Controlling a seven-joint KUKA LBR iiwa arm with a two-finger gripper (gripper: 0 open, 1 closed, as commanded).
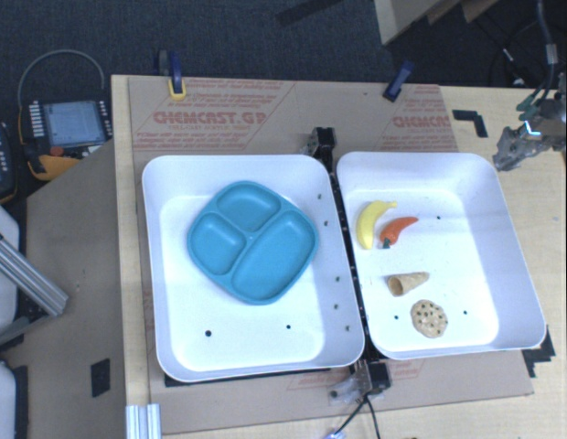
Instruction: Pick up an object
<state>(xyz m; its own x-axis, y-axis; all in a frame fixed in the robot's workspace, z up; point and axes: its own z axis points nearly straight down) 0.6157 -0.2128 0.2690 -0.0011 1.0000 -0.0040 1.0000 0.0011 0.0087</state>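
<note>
Pincer (pixel 519 142): at the right edge of the frame, upper part, above the tabletop just outside the top right corner of the right bin; whether it stands wide or narrow I cannot tell (it is small and blurred here), and nothing shows in its grasp.
Right bin (pixel 466 167): shallow and white, right half of the frame, holding four small things.
Banana (pixel 372 221): yellow, curved, in the upper left part of the right bin, near the wall shared with the other bin.
Carrot (pixel 399 228): orange-red, lying just right of the banana and touching it or nearly so (hard to tell which).
Cone (pixel 407 283): tan, wedge-shaped, below the banana and carrot, toward the middle of the right bin.
Cookie (pixel 429 318): round, brown with dark specks, just below and right of the cone, near the bin's lower wall.
Left bin (pixel 174 337): shallow and white, centre left of the frame, side by side with the right bin.
Blue plate (pixel 253 240): a divided plate with three compartments, lying flat in the upper middle of the left bin.
Tabletop (pixel 265 117): brown board with red lettering, under both bins.
Pendant (pixel 73 122): a handheld screen unit with a cable loop, upper left of the frame, off the board.
</note>
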